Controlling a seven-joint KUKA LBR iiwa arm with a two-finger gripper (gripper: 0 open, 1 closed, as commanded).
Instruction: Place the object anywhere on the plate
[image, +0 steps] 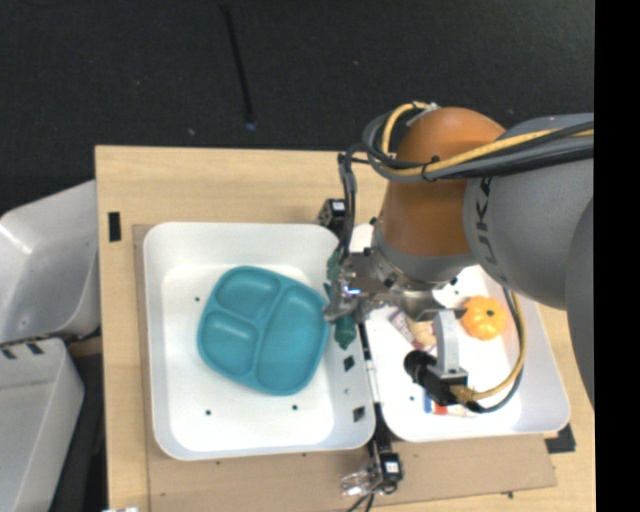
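Observation:
A teal plate (262, 330) with divided compartments lies in the left white bin (180, 420). My gripper (343, 297) hangs under the orange-banded wrist, over the divider between the two bins, right at the plate's right edge. A small dark green object (345, 331) sits directly under the gripper, touching or overlapping the plate's rim. The wrist hides how the two meet.
The right bin (540, 400) holds an orange round object (481, 319), a pinkish item (408, 326) partly under the arm, and a small red-and-blue item (440, 405). A black cable fitting (430, 372) hangs from the arm over that bin. A white casing (40, 270) stands left of the bench.

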